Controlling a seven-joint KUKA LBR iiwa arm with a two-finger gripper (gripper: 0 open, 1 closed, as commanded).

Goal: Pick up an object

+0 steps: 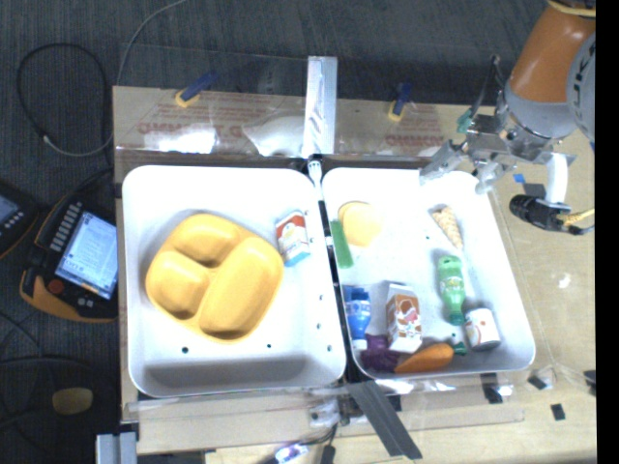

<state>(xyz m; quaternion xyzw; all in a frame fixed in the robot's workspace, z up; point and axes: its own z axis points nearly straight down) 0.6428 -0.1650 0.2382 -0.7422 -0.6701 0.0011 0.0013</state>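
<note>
I judge the green bottle [451,287] light, rigid, slippery: grip mid-body. Gripper [453,165] state: I cannot tell.

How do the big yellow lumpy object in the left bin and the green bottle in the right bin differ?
The yellow lumpy object is far bigger than the green bottle and takes up much of the left bin. It is broad, rounded and lobed; the bottle is slim and lies lengthwise. It has one small carton beside it; the bottle lies among several items in the right bin. Both rest on the bin floor, apart from the tool.
</note>
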